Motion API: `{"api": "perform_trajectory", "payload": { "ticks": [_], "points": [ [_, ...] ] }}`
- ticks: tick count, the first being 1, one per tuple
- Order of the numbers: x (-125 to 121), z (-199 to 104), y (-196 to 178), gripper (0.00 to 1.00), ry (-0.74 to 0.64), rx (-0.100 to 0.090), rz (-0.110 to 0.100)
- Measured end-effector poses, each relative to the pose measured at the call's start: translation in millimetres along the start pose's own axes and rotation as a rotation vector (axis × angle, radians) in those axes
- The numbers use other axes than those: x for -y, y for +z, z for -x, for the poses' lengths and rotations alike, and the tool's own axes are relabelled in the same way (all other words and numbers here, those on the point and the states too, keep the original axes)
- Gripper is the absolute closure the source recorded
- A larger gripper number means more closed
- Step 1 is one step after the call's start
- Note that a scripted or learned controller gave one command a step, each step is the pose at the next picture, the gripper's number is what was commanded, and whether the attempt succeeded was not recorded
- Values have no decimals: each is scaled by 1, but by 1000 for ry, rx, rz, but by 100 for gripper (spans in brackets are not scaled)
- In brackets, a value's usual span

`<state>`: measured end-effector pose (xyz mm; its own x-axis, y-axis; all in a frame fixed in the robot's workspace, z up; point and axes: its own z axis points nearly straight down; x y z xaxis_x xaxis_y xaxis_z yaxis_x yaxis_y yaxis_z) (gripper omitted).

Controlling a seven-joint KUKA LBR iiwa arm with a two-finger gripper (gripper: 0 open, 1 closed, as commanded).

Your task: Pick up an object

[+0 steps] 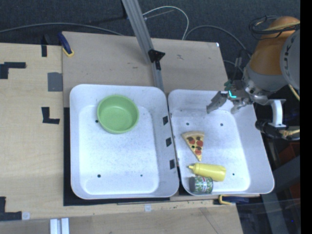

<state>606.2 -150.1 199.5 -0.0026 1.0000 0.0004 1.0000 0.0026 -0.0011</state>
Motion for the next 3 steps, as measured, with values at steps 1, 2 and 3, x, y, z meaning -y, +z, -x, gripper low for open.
{"api": "perform_trajectory", "payload": {
  "ticks": [1, 2, 3],
  "points": [
    [10, 2, 49, 0, 1, 1, -5],
    [14, 2, 111, 0, 1, 1, -2],
    [14, 1, 110, 0, 1, 0, 0]
  ]
}}
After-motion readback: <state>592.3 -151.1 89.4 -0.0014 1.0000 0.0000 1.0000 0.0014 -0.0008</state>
